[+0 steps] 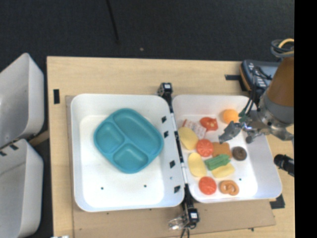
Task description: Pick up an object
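The wooden bench carries two white bins side by side. The left bin holds a blue sectioned tray lying flat. The right bin holds a heap of toy food: yellow pieces, a red tomato-like piece, a green piece, an orange ball, a dark brown round and a pretzel. The gripper hangs over the right bin, above the tan piece; its fingers stand spread apart, with nothing seen between them.
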Tool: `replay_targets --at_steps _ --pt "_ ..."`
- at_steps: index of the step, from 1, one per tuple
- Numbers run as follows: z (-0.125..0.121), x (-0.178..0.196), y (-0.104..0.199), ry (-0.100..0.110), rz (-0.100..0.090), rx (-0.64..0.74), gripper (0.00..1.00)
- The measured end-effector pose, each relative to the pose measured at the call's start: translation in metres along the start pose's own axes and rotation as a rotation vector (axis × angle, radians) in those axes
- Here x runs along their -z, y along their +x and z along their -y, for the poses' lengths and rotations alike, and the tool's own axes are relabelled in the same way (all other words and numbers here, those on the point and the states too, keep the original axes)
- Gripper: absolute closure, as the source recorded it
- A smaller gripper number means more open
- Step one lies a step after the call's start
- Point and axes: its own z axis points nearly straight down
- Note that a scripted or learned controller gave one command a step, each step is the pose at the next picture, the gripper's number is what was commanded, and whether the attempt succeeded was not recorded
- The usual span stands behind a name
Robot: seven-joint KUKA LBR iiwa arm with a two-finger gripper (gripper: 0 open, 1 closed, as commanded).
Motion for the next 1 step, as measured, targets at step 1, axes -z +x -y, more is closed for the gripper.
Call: replay_targets --at_steps 1 --pt "-0.0024 0.0071 0.0004 -0.013 0.002 0.004 0.00"
